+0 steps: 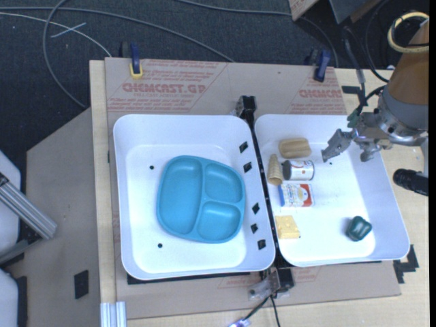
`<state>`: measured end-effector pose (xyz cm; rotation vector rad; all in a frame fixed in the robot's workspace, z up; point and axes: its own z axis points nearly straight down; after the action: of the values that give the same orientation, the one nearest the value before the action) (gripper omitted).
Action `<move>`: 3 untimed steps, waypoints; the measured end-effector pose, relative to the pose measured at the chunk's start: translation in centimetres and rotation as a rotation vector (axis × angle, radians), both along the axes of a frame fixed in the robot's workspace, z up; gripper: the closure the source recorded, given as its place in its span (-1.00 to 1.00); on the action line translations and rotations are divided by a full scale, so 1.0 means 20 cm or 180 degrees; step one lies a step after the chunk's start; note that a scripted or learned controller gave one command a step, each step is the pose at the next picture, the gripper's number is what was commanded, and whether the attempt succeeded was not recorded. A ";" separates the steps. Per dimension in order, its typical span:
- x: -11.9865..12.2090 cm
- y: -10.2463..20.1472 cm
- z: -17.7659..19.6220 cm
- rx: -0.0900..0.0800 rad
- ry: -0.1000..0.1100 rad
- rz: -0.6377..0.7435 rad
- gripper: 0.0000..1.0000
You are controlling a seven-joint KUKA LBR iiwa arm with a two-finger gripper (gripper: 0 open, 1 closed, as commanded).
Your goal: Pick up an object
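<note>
While the gripper (351,146) hangs spread wide and holding nothing over the right bin (387,203), a small can (298,170) lies on its side beside it, near a tan block (294,147).

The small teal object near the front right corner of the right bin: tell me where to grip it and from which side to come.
Grip the small teal rounded object across its short width, coming straight down from above. It lies low and alone on the right white bin floor, with bare floor on both sides for the fingers. The bin's rim is close on its right, so a side approach looks awkward.
</note>
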<state>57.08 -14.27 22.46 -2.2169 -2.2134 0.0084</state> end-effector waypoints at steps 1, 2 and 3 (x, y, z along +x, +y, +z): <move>0.01 0.00 0.02 -0.0005 -0.0029 0.0007 -1.00; 0.03 0.02 -0.20 -0.0001 -0.0014 0.0007 -1.00; 0.00 0.02 -0.51 0.0001 -0.0005 0.0004 -1.00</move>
<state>57.05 -13.83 12.30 -2.2162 -2.2155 0.0062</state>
